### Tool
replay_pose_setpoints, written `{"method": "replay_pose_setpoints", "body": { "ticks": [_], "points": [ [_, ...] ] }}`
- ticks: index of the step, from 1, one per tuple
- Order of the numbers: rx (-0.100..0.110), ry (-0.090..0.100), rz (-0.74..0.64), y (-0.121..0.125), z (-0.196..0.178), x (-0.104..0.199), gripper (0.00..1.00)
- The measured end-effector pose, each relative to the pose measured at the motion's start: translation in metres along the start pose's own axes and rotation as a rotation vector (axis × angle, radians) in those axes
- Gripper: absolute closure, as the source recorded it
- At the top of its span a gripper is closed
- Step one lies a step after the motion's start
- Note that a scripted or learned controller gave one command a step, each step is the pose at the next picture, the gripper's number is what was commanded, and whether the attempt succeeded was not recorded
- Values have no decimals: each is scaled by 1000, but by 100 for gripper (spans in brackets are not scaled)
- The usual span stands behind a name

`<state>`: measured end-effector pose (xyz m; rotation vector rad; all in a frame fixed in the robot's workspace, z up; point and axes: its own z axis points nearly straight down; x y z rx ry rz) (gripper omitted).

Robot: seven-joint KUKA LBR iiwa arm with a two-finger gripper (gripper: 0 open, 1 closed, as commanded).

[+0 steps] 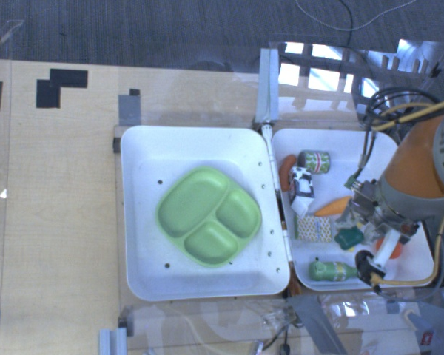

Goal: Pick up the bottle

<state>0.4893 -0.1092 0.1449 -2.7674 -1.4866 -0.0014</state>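
You're in the approach: the gripper (370,231) hangs over the right bin (414,276); its grip I cannot tell. Next, descend onto the green bottle (331,271) at lower right.

Both bins (133,198) looked like smooth white plastic, slightly glossy. Green divided plate (209,215) was matt plastic. Counter (52,198) was pale wood-look, smooth. Green bottle (331,271) looked like shiny plastic. Can (314,161) looked like metal with a glossy label. Floor (170,13) looked like dark, rough carpet.
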Motion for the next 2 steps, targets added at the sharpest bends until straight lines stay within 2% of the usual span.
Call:
{"method": "replay_pose_setpoints", "body": {
  "ticks": [1,2],
  "points": [
    [0,1,17,-7,-60,94,100],
    [-1,1,-27,13,-108,157,100]
  ]
}}
